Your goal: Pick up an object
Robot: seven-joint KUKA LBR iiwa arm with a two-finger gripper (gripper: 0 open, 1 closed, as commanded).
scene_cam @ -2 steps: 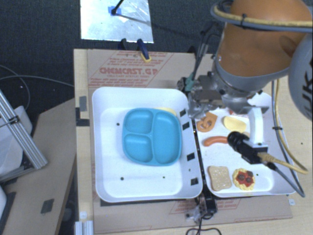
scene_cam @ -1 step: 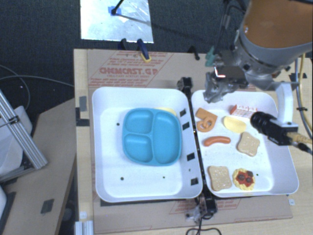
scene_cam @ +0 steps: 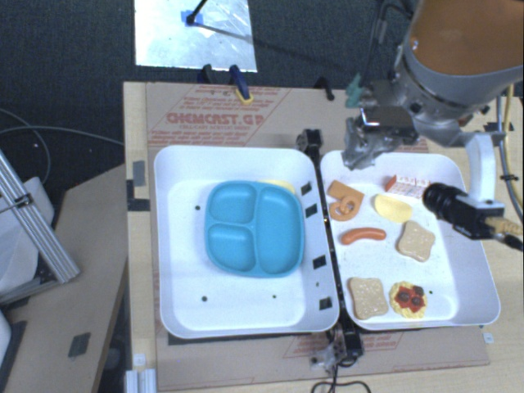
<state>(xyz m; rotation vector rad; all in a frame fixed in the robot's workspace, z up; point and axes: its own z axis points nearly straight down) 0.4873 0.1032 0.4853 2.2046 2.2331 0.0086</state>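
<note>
Seen from above: gripper (scene_cam: 360, 155) hanging over the far left corner of the right bin (scene_cam: 479, 301), nothing between its fingers; open or closed, cannot tell. Inside this bin: pretzel (scene_cam: 344, 201) nearest below the gripper, sausage (scene_cam: 363, 236), yellow piece (scene_cam: 394, 208), two bread slices (scene_cam: 415, 241) (scene_cam: 368, 296), small pizza (scene_cam: 408, 299), red-white box (scene_cam: 407, 186). Left of this bin, blue divided plate (scene_cam: 253, 228) in the left bin (scene_cam: 180, 301).

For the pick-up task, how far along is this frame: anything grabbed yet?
Done: the gripper is over the far edge of the right bin. In hand: nothing visible between the jaws. Left: the pick itself. The sausage, both bread slices, the pretzel and the pizza all lie on the bin floor. The blue tray sits in the left bin.
</note>
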